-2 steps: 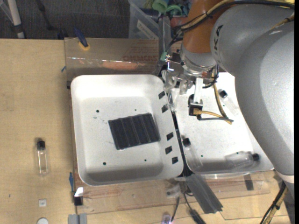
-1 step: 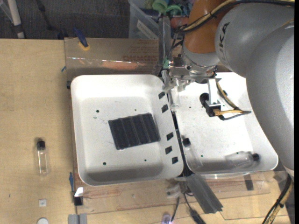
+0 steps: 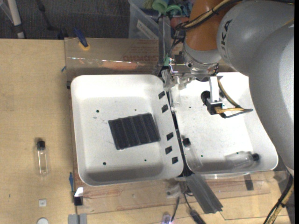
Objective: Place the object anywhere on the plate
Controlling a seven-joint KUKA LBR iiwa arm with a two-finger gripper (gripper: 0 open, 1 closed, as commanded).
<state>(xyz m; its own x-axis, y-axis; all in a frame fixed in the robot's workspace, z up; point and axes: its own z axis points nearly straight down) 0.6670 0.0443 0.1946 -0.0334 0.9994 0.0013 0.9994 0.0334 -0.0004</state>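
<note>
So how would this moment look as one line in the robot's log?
arm: over bin divider, far end | black ridged plate: left bin | clear vial: right bin, near corner | placed: no

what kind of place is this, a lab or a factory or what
Most likely a robotics research lab. A grey KUKA arm reaches over two white bins set on a plywood bench, and a clear tub of mixed colourful objects stands behind them, the sort used for grasping trials.

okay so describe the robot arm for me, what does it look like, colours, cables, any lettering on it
The arm is bulky, with rounded light grey casings and an orange band above the wrist. Dark lettering reading KUKA runs along the grey shell beside that band. Black and yellowish cables loop over the orange section. Below it sits a metallic wrist unit carrying the gripper, with a small white-and-black attachment to one side.
</note>
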